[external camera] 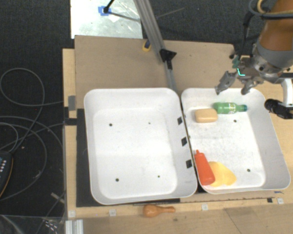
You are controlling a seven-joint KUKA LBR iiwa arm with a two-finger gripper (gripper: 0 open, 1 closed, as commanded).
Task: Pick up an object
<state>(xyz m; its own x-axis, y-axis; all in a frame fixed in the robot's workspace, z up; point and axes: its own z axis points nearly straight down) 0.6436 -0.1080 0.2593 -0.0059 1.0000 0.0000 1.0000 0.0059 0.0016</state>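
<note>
My gripper (234, 85) hangs open above the far edge of the right bin (271, 145), its two fingers spread with nothing between them. Just below it a green bottle (229, 107) lies on its side in the bin. Beside the bottle, to its left, rests a tan rounded block (205, 115). Near the bin's front left corner lies an orange-red bottle (203, 167), touching a yellow object (223, 173) on its right.
The left bin (97, 145) sits beside the right one, joined by black clips along the shared edge. A grey pole (154, 30) slants over the bench from the back. An orange-brown gourd-shaped item (157, 209) lies on the bench before the bins.
</note>
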